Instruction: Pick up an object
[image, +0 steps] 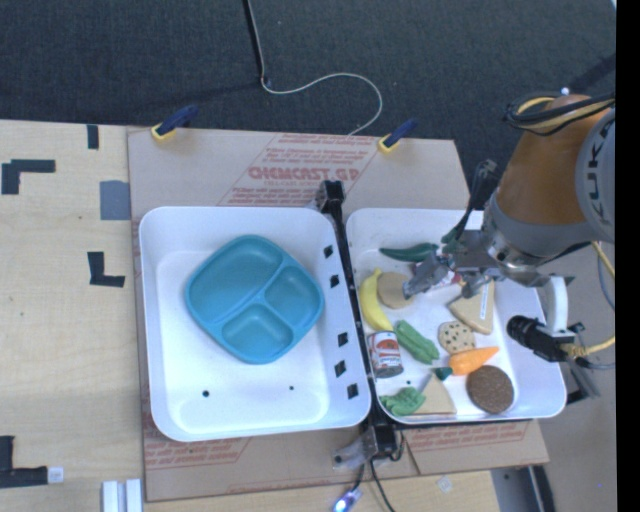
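At the near edge of the right bin (540, 408), a brown cookie (490, 388), a sandwich wedge (436, 399) and a green leafy piece (403, 402) are seen, with a small can (386, 353), a carrot (470, 360) and a spotted cracker (456, 335) just beyond them. Farther in, a green pod (416, 341), a banana (373, 301) and a slice of bread (475, 313) are found, while a blue divided plate (255, 297) is set in the left bin (165, 330). The gripper (432, 277) is hung low over the far middle of the right bin, near a dark green pepper (408, 252); whether its pincer is apart or together cannot be told, and nothing is seen held in it.
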